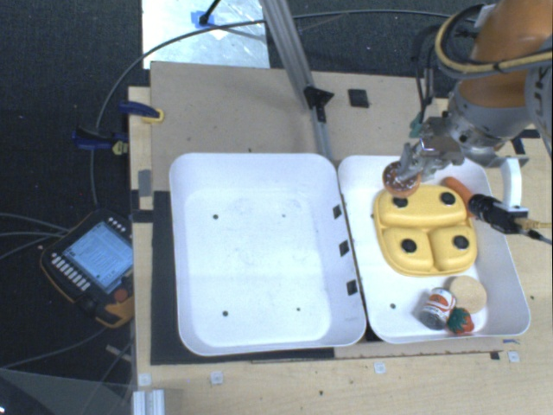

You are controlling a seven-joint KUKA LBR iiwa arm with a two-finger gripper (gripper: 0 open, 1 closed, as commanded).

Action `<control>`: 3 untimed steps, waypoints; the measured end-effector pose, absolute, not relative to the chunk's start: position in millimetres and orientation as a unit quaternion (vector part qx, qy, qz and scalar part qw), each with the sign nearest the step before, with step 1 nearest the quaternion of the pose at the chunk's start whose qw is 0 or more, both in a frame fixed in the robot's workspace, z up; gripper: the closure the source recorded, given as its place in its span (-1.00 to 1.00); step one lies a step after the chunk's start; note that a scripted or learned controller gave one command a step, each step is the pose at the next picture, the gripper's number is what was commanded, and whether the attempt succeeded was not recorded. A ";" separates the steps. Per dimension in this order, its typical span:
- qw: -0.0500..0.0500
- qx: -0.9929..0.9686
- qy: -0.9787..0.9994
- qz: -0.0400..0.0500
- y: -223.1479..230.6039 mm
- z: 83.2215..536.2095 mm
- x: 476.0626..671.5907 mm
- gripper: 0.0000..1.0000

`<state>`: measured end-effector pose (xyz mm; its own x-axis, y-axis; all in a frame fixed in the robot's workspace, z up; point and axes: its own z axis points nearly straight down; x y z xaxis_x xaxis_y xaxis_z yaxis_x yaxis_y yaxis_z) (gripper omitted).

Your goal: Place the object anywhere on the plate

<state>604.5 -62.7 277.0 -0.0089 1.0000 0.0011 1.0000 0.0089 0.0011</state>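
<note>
Right bin (510,318) holds a yellow plate (425,232) with three compartments, each marked by a dark dot, two on its upper lobe. The plate sits in the upper centre of that bin, long axis running roughly top to bottom of the frame, slightly tilted toward lower right.

The gripper (413,164) hangs over the plate's upper-left corner, arm (501,67) coming in from the upper right with its orange band at the top right of the frame. A small round brownish object (402,178) sits right at the fingers' tips, at the plate's upper-left edge. It looks like a disc, no clear long axis, flat face up toward the camera. Fingers seem closed around it, object appears between them, but the area is small and blurry, so contact with the plate is hard to tell.

An orange piece (456,187) lies just beside the plate's upper-right edge, pointing diagonally toward lower right. A tan round disc (468,292) lies below the plate, with a small can (437,306) and a red-green item (460,321) just beside it at lower right.

Left bin (186,258) sits beside the right one on the bench (225,111). A handheld pendant (91,262) lies at the frame's left.
</note>
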 end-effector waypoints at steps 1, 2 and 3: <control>0.000 -0.704 -0.711 -0.001 -10.2 278.0 592.4 1.00; 0.001 -0.704 -0.711 0.000 50.3 264.9 578.0 1.00; 0.001 -0.704 -0.710 0.000 90.6 255.7 558.4 1.00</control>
<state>558.4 90.6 255.7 -0.0086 1.0000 0.0011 1.0000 0.0086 -0.0014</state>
